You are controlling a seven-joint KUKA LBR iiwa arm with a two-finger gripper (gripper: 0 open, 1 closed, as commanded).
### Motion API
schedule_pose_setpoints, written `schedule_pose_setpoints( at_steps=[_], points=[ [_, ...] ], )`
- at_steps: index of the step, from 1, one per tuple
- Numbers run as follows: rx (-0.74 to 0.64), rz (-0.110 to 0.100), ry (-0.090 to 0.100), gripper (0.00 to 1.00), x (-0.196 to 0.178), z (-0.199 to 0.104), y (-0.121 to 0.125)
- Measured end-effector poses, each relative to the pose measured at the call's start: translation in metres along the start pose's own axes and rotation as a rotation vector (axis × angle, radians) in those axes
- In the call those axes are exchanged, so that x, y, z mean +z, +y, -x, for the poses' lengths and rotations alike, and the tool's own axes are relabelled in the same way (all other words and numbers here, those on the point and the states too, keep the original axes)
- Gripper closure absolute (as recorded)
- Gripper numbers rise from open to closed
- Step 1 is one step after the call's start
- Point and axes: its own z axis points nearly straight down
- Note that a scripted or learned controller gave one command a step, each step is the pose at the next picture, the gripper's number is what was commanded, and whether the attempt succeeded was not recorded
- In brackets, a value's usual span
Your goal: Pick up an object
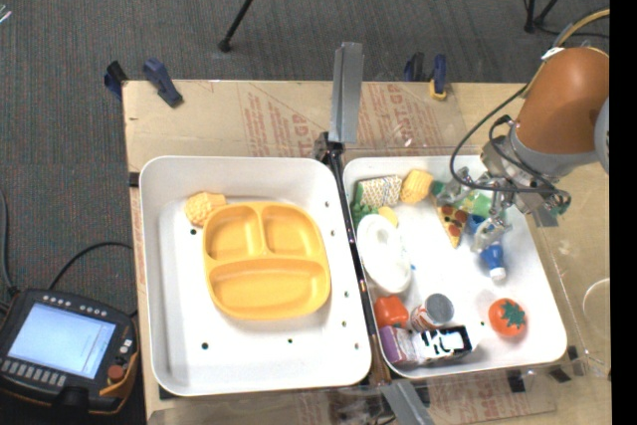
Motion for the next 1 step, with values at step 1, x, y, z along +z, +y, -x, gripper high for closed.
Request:
schedule_pose_setpoints(
  at_steps=[1],
  points=[
    [-0.065, 0.003, 0.01, 0.0, 0.0132, 0.0226, 0.0483]
  ],
)
